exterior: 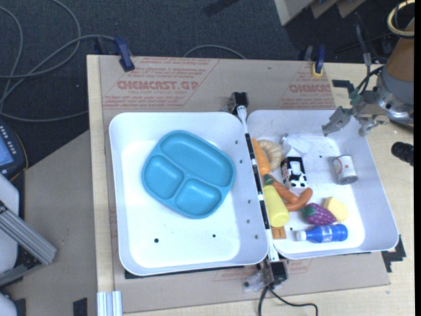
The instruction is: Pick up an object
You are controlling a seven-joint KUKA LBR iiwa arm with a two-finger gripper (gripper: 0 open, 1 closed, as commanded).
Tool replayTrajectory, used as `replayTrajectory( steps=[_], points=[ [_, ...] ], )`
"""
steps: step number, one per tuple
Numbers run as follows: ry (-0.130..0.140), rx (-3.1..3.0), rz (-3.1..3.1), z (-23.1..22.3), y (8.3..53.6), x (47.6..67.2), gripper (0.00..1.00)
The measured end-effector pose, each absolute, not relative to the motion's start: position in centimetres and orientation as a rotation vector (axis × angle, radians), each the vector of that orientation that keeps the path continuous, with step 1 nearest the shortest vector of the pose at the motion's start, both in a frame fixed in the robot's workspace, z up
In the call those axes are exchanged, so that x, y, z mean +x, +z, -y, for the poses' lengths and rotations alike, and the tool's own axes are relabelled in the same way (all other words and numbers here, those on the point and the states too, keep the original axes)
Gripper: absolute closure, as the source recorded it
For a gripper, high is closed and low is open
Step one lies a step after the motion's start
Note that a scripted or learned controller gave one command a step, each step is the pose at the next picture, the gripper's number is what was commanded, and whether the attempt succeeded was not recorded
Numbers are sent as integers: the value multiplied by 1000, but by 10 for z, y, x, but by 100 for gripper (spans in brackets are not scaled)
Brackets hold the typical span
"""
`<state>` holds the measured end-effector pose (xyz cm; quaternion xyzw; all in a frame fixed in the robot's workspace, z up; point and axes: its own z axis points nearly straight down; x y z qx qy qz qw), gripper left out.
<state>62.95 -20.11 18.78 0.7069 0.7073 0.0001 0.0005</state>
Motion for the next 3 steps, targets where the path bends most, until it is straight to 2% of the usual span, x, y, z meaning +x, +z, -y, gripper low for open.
replayTrajectory(
  steps=[1,2,3],
  points=[
    [-4,2227,-2223,225,128,609,0],
    [6,2223,-2232,216,92,590,0],
    [1,2219,-2223,220,104,590,100]
  ],
)
